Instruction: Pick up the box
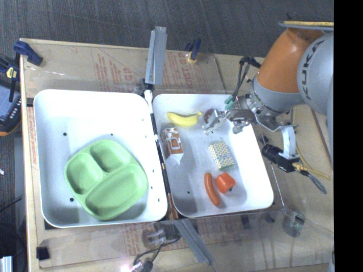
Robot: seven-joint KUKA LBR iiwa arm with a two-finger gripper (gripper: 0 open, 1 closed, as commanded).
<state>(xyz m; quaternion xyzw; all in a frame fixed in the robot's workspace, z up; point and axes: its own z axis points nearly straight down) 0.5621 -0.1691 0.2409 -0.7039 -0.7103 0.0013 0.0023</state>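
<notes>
You see the tool (222,120) hanging over the far part of the right bin (258,200), just right of the banana (184,118). Its metal parts crowd together with cables and a dark round piece, so you cannot tell how wide it stands, and nothing can be made out in its grip. The grey arm (295,67) with its orange band comes in from the right, and its far side is cut off by the frame.

The box (172,141), a small brown and white carton, lies against the left wall of the right bin, just near of the banana and well apart from the tool. Its print is too small to read. Right of it, in the middle of the bin, lies a checkered sponge-like block (221,154); what it truly is stays hard to say. Nearer you, an orange sausage-shaped toy (211,189) touches a red-orange piece (226,182) whose shape is unclear.

In the left bin (51,103) a green divided plate (106,178) rests toward the near side. Both bins sit on the counter (85,64).
</notes>
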